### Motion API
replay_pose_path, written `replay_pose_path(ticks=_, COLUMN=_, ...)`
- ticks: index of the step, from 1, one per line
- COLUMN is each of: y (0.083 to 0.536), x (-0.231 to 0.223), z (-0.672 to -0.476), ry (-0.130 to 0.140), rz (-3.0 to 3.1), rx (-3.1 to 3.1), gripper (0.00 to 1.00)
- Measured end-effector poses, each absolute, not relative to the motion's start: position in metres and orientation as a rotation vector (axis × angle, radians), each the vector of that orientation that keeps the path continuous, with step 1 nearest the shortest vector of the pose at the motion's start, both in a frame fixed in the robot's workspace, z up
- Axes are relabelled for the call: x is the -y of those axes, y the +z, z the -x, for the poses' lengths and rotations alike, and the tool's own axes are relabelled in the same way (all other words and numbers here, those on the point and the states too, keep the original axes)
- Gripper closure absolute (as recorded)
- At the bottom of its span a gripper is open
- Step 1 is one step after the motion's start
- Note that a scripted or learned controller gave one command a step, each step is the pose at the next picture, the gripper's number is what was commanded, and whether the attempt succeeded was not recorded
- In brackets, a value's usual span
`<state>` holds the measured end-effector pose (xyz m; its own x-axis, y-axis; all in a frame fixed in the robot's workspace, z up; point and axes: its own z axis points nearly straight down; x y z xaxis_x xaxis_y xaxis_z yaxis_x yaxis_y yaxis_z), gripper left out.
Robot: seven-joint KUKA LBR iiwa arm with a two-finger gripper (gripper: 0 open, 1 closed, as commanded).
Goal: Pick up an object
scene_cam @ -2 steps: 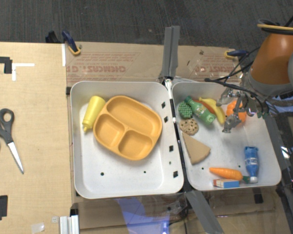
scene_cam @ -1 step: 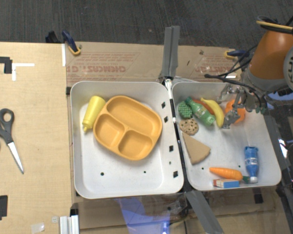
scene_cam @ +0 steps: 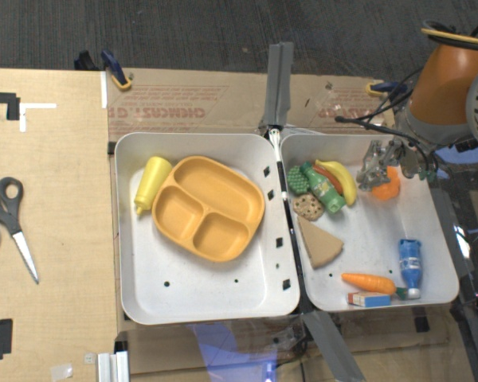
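We find the pincer [scene_cam: 376, 168] low over the far right part of the right bin [scene_cam: 430, 213], directly against a small orange fruit [scene_cam: 385, 188] that sits near the bin's back wall. The metal fingers overlap the fruit's upper left edge; we cannot tell whether they are spread or pressed together (glare and cabling blur the tips), nor whether the fruit lies between them. Above, the arm's orange band [scene_cam: 446, 86] enters from the right.

Left of the fruit, in the same bin, we note a banana [scene_cam: 340, 180] touching a red-and-green packet [scene_cam: 325, 188], a knobbly green item [scene_cam: 298, 179] and a round brown cookie [scene_cam: 307, 206] near the dividing wall. A tan wedge [scene_cam: 322, 245] lies below the cookie. Along the near edge: a carrot [scene_cam: 368, 282], a small red-and-blue box [scene_cam: 369, 299] just beside it, and a blue bottle [scene_cam: 409, 266] lying towards the right corner.

The left bin [scene_cam: 135, 277] holds a yellow-orange compartment plate [scene_cam: 203, 209], tilted in plan, with a yellow bottle [scene_cam: 150, 184] touching its left rim.

On the bench [scene_cam: 48, 173], well apart to the left, lie scissors [scene_cam: 14, 221].
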<state>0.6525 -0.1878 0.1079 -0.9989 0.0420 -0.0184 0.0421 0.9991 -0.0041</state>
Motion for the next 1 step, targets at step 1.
replay_pose_path(ticks=1, y=0.0922, x=0.1757, z=-0.5793, ry=-0.001, rz=-0.099, rx=-3.138, gripper=1.0)
